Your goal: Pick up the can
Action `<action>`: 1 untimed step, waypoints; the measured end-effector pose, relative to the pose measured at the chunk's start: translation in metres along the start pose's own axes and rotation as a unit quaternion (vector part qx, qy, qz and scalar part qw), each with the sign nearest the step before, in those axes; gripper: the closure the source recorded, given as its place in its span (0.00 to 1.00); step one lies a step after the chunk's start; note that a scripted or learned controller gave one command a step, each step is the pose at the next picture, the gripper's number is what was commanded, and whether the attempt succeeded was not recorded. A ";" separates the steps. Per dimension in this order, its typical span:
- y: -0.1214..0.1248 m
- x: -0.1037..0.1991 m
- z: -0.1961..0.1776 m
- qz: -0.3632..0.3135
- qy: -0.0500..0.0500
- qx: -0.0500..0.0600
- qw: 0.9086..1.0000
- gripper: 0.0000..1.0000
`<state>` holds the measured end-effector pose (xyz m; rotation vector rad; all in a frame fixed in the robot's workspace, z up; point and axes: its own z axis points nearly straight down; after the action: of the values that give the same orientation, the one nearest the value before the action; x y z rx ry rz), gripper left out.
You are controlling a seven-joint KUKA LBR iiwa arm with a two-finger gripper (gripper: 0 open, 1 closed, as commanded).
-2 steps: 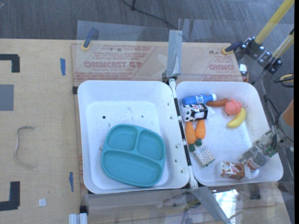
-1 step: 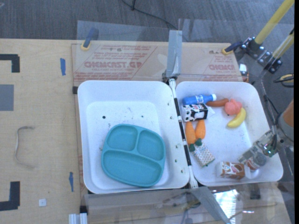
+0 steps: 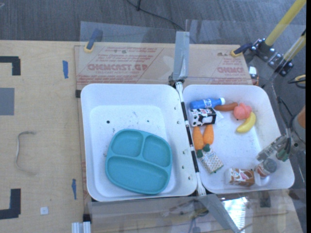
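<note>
**Right bin, near-right corner: can just beside the gripper**

Camera view: the can (image 3: 267,167) sits in the near-right corner of the right bin (image 3: 245,147). It seems to stand upright with its grey round top towards the camera, though it is small and blurry. The gripper (image 3: 275,151) hangs just beside and above it, against the bin's right wall. Whether the gripper is released or clenched cannot be told, and no hold on the can is visible.

Handling, as a judgement:
- It is likely a small, light, rigid toy tin, not fragile.
- The smooth round wall could slip or roll out if pinched off-centre.
- Best hold is across the body, mid-height, squarely on the diameter.
- The corner is tight, with the bin wall on one side and a brown-and-white packet (image 3: 241,177) just beside the can on the other, so a nudge is a risk.

Right bin contents:
- Far end: blue bottle (image 3: 206,103), cow-patterned carton (image 3: 202,116), sausage (image 3: 227,107), pink peach (image 3: 241,111), banana (image 3: 247,122).
- Left wall: two carrots (image 3: 202,136) side by side, then a small patterned box (image 3: 212,161) nearer the camera.

Left bin (image 3: 126,106): one teal divided plate (image 3: 139,160), lying flat with nothing on it.
</note>
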<state>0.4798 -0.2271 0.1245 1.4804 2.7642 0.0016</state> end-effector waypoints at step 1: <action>0.003 0.002 -0.078 0.150 0.000 0.001 0.989 1.00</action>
<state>0.4805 -0.2239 0.2022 1.8780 2.5112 0.0005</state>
